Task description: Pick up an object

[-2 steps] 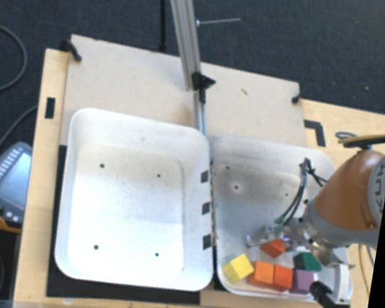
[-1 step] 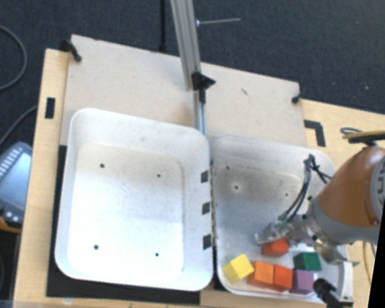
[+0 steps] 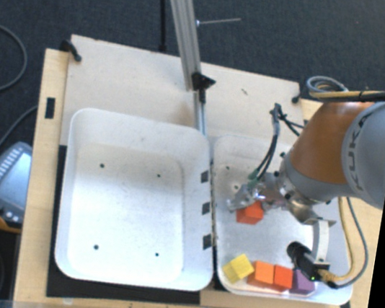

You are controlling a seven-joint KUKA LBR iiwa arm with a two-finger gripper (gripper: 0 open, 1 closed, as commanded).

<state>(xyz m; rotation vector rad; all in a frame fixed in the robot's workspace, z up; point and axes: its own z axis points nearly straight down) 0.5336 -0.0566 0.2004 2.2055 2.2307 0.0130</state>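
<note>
Orange-red block [image 3: 250,214], small, rigid, probably light, lay in the right bin [image 3: 229,164], directly under the hand [image 3: 247,199]. Whether the hand gripped it could not be told. Flat opposite faces offered the best hold.

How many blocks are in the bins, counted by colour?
Yellow block: 1
Orange blocks: 2
Purple block: 1
Red-orange block, at the gripper: 1
Total: 5, all in the right bin.
</note>
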